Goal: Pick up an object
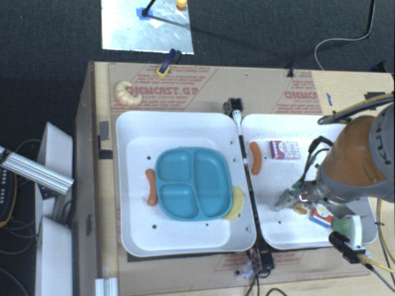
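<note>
The claw (289, 200) hangs low over the floor of the right-hand shallow white bin (274, 228), towards its near side. From this slanted view I cannot tell whether it is spread or closed, or whether anything sits in it. Just beside its tip, perhaps touching it, lies a small tan lump (300, 209), which I judge the likeliest thing to be picked. Close behind the lump, partly under the grey arm with its orange band (355, 156), is a small red, white and blue packet (321, 216). Further off, at the far end of the same bin, an orange-red sausage (255, 157) lies along the left wall, with a maroon and white carton (284, 150) near it; both are well apart from the claw. The left-hand white bin (139, 227) holds a blue divided plastic plate (192, 184), a second orange sausage (150, 187) and a yellow slice (236, 203) tucked against the plate's edge. The main risk is crowding: with lump and packet so close together, a closing claw may catch both, or shove the lump aside and shut on nothing. The lump also looks small and rounded, so it may squirt out sideways.
</note>
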